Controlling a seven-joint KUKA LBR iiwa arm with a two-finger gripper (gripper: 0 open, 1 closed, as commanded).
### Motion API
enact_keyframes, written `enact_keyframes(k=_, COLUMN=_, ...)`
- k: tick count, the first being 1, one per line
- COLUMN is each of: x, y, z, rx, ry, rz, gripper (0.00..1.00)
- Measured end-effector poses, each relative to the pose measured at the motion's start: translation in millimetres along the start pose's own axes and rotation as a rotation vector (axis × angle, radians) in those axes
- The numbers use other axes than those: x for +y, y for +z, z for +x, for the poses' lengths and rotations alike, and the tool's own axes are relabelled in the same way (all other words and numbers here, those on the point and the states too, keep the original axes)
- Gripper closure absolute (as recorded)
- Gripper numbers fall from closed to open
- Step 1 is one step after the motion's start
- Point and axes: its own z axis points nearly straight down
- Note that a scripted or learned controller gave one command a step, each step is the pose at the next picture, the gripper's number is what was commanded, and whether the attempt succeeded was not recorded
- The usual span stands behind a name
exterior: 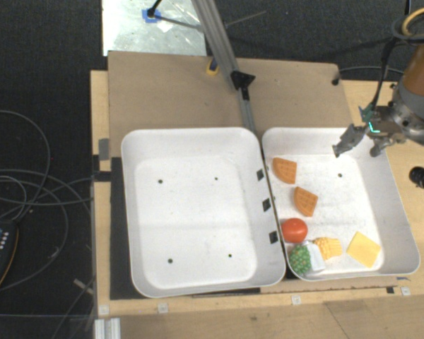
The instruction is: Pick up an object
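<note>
White bins sit mid-frame; the right bin holds the food pieces. The gripper hovers at its upper right corner, fingers spread wide, gripping nothing, so the pick has yet to begin. Likeliest target, I judge: the upper wedge, upper left of that bin, long axis roughly left-right across the frame.

The claw hangs open above the right bin, gripping nothing.

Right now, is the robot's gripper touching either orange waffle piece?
Apart. The camera view shows the gripper up near the right bin's far edge, with bare white floor between it and the nearest waffle piece.
</note>
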Motion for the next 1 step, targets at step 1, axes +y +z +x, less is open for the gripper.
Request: enact_keyframes(k=1, x=0.7, y=-2.4, z=-0.1, rx=-0.001, ry=0.0, rz=-0.004, gripper=0.0)
